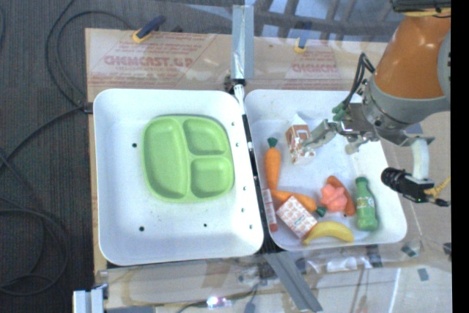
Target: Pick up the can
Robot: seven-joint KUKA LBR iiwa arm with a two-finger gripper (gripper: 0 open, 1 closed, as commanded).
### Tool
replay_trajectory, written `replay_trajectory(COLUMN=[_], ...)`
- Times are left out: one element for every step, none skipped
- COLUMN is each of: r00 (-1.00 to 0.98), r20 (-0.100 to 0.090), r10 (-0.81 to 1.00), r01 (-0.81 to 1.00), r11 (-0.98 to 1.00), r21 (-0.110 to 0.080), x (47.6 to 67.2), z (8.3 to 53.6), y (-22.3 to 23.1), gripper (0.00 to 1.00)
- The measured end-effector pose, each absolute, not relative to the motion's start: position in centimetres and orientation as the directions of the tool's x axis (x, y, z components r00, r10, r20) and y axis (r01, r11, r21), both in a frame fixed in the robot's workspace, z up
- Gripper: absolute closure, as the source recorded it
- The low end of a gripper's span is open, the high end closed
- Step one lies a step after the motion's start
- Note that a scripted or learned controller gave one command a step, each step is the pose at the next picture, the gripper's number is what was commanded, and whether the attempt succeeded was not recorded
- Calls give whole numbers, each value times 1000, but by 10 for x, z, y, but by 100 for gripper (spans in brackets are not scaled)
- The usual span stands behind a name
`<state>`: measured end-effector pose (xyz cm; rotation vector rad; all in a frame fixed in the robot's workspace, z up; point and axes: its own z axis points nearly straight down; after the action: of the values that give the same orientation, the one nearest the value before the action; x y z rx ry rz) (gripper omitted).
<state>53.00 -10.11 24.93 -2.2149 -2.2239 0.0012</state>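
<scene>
The step in hand appeared to be closing in on the can (295, 137), and doing it well would have meant lining the tool (313, 142) square across the can's body before squeezing, then lifting straight up so the carrot (272, 166) just beside it was not dragged along. The tool lay low and slanted at the can's right side, touching it or very nearly so. Whether it was open or closed could not be told, and nothing showed the can as gripped. The can sat in the upper left part of the right bin (322, 94), near the dividing wall and well apart from the green bottle (366, 203) and banana (329, 232). It looked small and stubby, brownish with a pale label, and seemed tilted rather than upright, so it might have rolled if nudged.
</scene>
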Motion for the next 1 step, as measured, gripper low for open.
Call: replay_trajectory(r00=[312], r20=[1], r10=[950], r01=[950], r11=[-312], r21=[-6], x=[553], z=[191], y=[-120], gripper=[0])
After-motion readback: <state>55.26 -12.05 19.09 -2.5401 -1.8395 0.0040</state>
